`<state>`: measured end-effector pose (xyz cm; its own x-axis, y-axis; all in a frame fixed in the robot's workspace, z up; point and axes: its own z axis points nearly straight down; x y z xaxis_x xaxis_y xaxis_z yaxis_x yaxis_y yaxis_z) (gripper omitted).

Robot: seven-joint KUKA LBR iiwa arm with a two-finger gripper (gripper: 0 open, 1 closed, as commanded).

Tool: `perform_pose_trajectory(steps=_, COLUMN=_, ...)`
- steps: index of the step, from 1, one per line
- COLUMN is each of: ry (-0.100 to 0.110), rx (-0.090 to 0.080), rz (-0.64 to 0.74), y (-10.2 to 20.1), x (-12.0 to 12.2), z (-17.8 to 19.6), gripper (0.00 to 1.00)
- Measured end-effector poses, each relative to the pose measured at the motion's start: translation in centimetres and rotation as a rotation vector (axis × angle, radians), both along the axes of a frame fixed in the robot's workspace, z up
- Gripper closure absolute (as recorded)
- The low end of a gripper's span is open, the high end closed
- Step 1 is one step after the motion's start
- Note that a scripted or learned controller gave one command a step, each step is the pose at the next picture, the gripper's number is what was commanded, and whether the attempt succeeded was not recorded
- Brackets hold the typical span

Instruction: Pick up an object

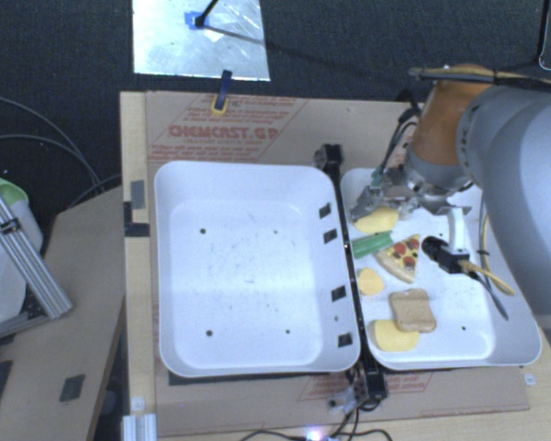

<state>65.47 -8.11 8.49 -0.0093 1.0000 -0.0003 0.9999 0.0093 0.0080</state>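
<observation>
Pincer [378, 197] sits low, seemingly touching the yellow piece [376, 220].

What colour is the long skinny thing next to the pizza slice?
Green, seen in the camera view: the long skinny thing lies left of the pizza slice.

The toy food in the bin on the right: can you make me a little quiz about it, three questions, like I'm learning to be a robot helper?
1. True or false: the toast slice lies in the left bin.
2. Which piece is the end effector closest to? A) the pizza slice B) the yellow piece near the right bin's top-left corner C) the toast slice
3. Fill in: the green piece lies beside the ____ between the two bins.

Key: 1 false; 2 B; 3 divider.
</observation>
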Motion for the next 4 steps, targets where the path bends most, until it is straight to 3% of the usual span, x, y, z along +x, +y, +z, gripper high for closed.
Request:
perform_pose_trajectory(steps=1, ry=-0.007, rx=0.001, rz=-0.001, y=8.8, x=1.7, z=10.8, gripper=0.00)
perform_pose_trajectory(steps=2, ry=-0.010, rx=0.003, rz=0.000, y=13.1, x=1.6, z=23.6, gripper=0.00)
perform_pose_trajectory(steps=3, ry=0.019, rx=-0.001, rz=-0.011, y=10.4, x=1.1, z=9.4, gripper=0.00)
perform_pose_trajectory(steps=4, ry=0.012, rx=0.004, rz=0.000, y=17.5, x=-5.7, z=9.9, gripper=0.00)
